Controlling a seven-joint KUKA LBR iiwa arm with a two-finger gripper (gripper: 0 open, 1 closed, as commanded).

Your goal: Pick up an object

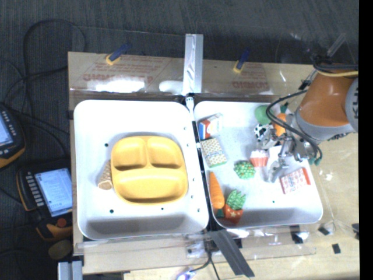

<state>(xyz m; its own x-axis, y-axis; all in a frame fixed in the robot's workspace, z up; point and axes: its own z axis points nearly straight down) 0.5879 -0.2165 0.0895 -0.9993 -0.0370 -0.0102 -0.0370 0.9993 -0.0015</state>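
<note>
In the right bin point(309, 212) lie several small toys. Among them are a green bumpy ball point(245, 169), a red and white piece point(259, 157), a black and white cow figure point(261, 133) and a red and white card point(295, 181). My gripper point(278, 167) hangs low over the right half of this bin, between the red and white piece and the card. The grey wrist and orange band point(326, 101) rise behind it at the right. I see nothing clearly held in the gripper.
An orange carrot point(216, 191), a red toy with a green top point(233, 206), a checkered packet point(214, 151) and a blue and red box point(208, 126) lie along the right bin's left side. The left bin point(93, 214) holds a yellow divided tray point(149, 168) and a tan cone point(105, 177).
</note>
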